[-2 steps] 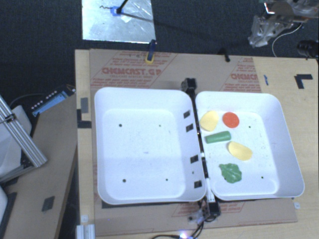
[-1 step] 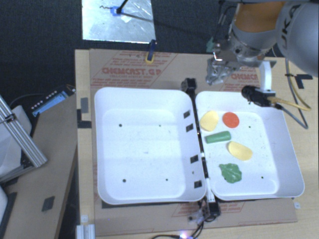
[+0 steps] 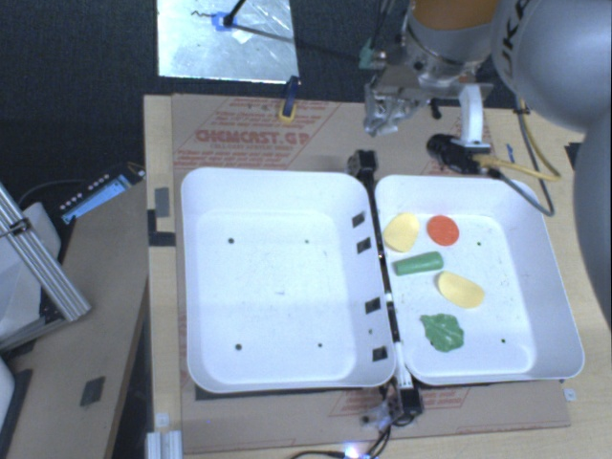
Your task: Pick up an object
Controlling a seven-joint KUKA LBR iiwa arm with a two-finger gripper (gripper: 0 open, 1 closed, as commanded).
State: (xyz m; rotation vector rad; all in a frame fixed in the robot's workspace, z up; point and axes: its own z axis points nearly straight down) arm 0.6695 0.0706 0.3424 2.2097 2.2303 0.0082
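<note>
I see the green cylinder (image 3: 418, 263) lying in the right bin (image 3: 545, 256), long axis running 3 to 9 o'clock. End effector (image 3: 387, 115) hangs at 12; whether it is open I cannot tell.

- The flat brown cardboard sheet (image 3: 239, 127) under the two bins bears red print; behind the left bin a line in capitals reads roughly "CHEMCAST G P", with smaller red lines above it too fine to read.
- More red print runs along the cardboard's front edge, below the bins, and is too small to make out.
- The grey robot arm (image 3: 564, 46) carries dark letters on its casing, partly cut off; they look like "UK" of a maker's name.
</note>
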